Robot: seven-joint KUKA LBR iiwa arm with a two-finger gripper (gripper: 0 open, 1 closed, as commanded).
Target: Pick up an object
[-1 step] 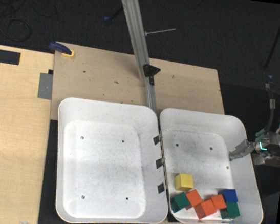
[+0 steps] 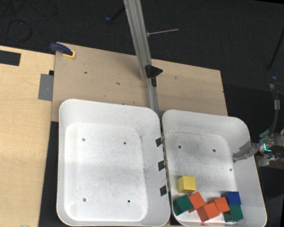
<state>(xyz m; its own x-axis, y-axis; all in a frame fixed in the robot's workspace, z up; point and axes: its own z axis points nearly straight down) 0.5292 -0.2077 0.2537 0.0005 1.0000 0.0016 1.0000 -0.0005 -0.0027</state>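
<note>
Two shallow white bins are seen side by side on the table (image 2: 110, 79). The left bin (image 2: 79, 114) and the right bin (image 2: 209, 122) touch along a shared edge. In the right bin's near corner a cluster of blocks is gathered — one yellow block (image 2: 186, 183), two orange blocks (image 2: 197, 200) (image 2: 213, 208), two green blocks (image 2: 182, 204) (image 2: 233, 214) and one blue block (image 2: 233, 197). The gripper (image 2: 244, 151) is seen at the right bin's far rim, well apart from the blocks — whether it is open or closed cannot be told.
</note>
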